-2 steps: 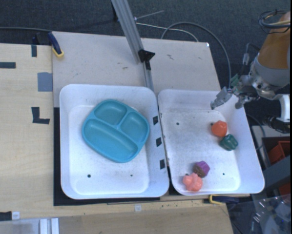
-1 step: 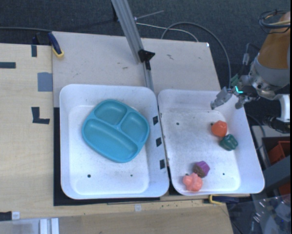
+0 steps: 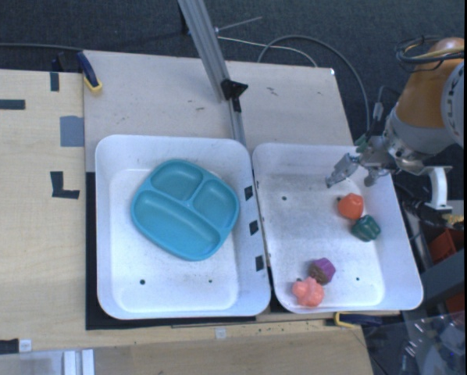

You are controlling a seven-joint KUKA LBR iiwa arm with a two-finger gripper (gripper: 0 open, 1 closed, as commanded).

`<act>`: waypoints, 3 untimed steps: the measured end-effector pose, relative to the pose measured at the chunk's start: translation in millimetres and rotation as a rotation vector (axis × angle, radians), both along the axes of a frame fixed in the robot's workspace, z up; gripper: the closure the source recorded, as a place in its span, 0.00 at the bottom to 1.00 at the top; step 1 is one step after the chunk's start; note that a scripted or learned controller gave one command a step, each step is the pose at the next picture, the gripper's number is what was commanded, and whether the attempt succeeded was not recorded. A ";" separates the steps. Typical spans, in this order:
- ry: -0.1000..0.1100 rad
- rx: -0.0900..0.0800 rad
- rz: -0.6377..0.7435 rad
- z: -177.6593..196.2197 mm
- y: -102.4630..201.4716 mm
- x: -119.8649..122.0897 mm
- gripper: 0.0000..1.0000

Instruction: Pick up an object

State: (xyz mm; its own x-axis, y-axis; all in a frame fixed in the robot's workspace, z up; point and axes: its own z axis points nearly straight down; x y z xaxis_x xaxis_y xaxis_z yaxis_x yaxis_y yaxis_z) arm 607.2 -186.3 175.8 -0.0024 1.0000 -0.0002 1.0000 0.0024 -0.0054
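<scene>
The arm (image 3: 429, 104) reaches in from the right — grey, with an orange band above the wrist, bent downward toward the bench. Its gripper (image 3: 349, 173) hangs low at the wrist's end, two fingers spread apart — nothing between them, tips pointing down and left.

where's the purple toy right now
The purple toy lies in the right bin near its front edge, touching the pink toy just below it, well apart from the gripper.
</scene>
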 end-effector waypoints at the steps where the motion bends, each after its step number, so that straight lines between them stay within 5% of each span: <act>1: -0.007 -0.004 0.000 -45.1 -3.3 -6.7 0.00; 2: -0.005 -0.002 0.000 -88.2 -2.8 -6.6 0.00; 3: -0.004 0.000 0.001 -77.6 -1.8 -6.7 1.00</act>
